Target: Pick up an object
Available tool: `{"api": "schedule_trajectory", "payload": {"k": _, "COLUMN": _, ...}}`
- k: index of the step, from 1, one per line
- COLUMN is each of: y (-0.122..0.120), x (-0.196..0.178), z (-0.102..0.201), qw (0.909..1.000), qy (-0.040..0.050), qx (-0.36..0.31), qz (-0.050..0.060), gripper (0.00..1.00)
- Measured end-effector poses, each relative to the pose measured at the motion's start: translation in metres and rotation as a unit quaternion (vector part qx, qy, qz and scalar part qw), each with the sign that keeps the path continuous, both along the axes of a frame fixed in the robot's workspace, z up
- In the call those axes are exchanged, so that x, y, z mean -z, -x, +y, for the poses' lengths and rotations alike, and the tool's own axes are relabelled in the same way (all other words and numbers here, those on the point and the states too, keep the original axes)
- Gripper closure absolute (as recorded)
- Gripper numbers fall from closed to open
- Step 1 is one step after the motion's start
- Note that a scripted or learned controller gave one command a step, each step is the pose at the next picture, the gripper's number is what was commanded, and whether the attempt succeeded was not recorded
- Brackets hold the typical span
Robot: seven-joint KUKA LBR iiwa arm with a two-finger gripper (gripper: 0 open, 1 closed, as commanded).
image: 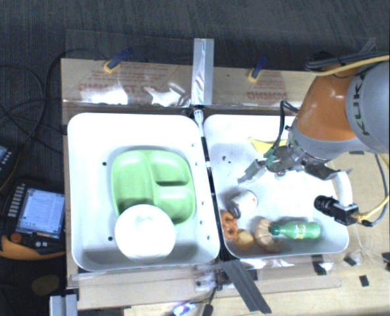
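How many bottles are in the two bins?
1. The green bottle lies on its side near the front edge of the right bin, beside small toys. The arm covers part of that bin, so another could be hidden.

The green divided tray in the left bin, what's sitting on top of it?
A white bowl overlaps the green tray's near corner, hiding that part. The tray's other compartments look bare.
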State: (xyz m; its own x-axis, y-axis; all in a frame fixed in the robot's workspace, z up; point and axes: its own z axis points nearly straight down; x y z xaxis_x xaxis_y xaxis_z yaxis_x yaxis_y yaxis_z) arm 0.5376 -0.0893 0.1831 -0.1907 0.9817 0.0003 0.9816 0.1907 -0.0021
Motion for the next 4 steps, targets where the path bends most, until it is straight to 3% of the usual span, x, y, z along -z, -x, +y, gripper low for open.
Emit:
{"api": "schedule_trajectory", "payload": {"k": 1, "y": 0.052, "x": 0.077, "z": -0.011, "qw": 0.9892, "qy": 0.0007, "qx": -0.146, "qz": -0.004, "gripper": 0.0}}
{"api": "schedule_trajectory", "payload": {"k": 2, "y": -0.01, "x": 0.061, "z": -0.022, "qw": 0.9936, "qy": -0.0004, "qx": -0.113, "qz": 0.0, "gripper": 0.0}}
{"api": "schedule_trajectory", "payload": {"k": 3, "y": -0.109, "x": 0.074, "z": -0.019, "qw": 0.982, "qy": 0.0005, "qx": -0.189, "qz": -0.001, "gripper": 0.0}}
{"api": "schedule_trajectory", "payload": {"k": 4, "y": -0.085, "x": 0.093, "z": -0.026, "qw": 0.973, "qy": 0.0025, "qx": -0.231, "qz": -0.007, "gripper": 0.0}}
